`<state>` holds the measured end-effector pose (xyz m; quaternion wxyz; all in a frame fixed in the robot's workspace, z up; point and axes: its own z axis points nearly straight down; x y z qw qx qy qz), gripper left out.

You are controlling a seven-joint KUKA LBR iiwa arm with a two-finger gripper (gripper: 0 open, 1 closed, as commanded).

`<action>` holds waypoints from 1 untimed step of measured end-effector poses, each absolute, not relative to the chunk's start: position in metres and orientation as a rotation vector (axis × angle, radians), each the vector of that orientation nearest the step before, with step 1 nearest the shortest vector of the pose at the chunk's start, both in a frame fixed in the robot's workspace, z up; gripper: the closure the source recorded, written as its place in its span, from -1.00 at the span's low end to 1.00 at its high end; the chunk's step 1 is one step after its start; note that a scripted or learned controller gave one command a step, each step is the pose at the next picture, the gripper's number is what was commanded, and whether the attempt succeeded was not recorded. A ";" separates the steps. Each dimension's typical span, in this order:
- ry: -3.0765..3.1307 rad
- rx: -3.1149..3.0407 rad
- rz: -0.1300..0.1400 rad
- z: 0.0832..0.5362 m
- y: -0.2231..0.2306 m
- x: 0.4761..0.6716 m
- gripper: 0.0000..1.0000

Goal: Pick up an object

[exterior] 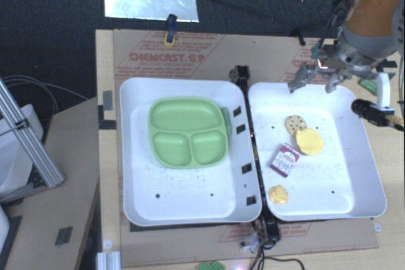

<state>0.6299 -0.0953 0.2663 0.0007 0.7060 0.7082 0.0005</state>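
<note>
- Four small things lie in the right bin (pixel 364 155), all toward its left half and well apart from the gripper.
- Nearest the camera, a yellow lump (pixel 278 195) sits alone by the near wall. It looks light and possibly soft, so a gentle pinch across its middle would likely serve.
- Next back, a small box (pixel 285 159), red and white, lies flat and tilted. It is probably stiff, light card; its two long sides offer the surest hold.
- Just beside and behind it, a yellow disc (pixel 309 141) lies flat. Thin and low, it may slip from fingertips; gripping across its edge seems the only way.
- Touching or overlapping the disc at the back, a cookie (pixel 295 124) lies flat. If real it could crumble, so a light squeeze is wise.
- Left bin (pixel 136 136) holds a green tray (pixel 188 133) with three compartments, wide and awkward for two fingers.
- Farthest, the gripper (pixel 318 79) hangs above the right bin's far rim, its fingers spread wide with nothing between them.
- My pick would be the box, being square-sided and set a little apart.
</note>
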 end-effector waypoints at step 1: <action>2.221 2.224 -0.005 0.182 -0.131 0.638 -1.00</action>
